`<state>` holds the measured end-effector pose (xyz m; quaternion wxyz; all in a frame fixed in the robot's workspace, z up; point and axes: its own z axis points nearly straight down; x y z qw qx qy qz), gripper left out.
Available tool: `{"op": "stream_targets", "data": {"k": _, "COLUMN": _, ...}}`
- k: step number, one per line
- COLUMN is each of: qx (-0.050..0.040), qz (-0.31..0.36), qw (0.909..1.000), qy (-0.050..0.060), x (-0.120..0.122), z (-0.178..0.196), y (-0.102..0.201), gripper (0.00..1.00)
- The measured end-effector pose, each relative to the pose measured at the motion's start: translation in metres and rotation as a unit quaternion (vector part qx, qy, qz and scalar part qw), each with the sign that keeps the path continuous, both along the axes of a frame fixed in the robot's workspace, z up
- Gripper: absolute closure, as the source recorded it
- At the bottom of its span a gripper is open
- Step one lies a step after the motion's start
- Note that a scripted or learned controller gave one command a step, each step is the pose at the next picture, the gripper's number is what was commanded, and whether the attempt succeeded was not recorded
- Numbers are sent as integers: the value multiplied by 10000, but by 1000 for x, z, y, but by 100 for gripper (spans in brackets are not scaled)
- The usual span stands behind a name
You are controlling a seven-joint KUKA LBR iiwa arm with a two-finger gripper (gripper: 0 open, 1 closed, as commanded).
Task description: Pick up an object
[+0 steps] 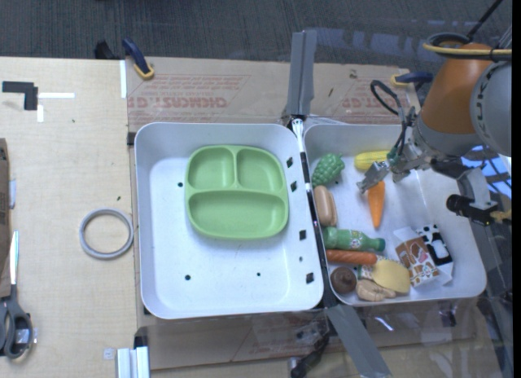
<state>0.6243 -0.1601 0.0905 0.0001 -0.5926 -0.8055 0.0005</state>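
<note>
Camera view, claw: the grey two-finger claw (379, 174) hangs low over the right-hand shallow white bin (466, 280), its fingers apart, nothing between them.
Camera view, nearest thing: the orange plastic toy carrot (376, 204) lies just below the fingertips, lengthwise, thick end towards the claw; whether they touch it I cannot tell.
Camera view, handling: the carrot looks light, stiff and smooth, so probably slippery; I would close across its thick upper half, where the taper is least likely to squirt it out.
Camera view, neighbours: a yellow toy corn cob (371, 160) sits just above the claw; a green toy broccoli (327, 169) is to its left; a tan toy hot dog (325, 205) and a green plastic bottle (352, 240) lie lower left; a printed snack packet (422, 259) is lower right.
Camera view, room: bare bin floor around the carrot leaves space for both fingers.
Camera view, surface: well left of the claw, the other white bin (155, 230) holds a green divided plate (237, 191); farther left on the wooden bench (57, 164) rests a grey tape ring (106, 232).
</note>
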Motion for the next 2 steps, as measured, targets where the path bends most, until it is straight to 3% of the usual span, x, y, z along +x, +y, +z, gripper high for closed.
{"op": "stream_targets", "data": {"k": 1, "qx": -2, "qz": -16, "qw": 10000, "qy": -1, "x": 0, "z": 9, "y": -1, "gripper": 100}}
{"op": "stream_targets", "data": {"k": 2, "qx": -3, "qz": -686, "qw": 9976, "qy": 4, "x": 2, "z": 128, "y": 49, "gripper": 100}}
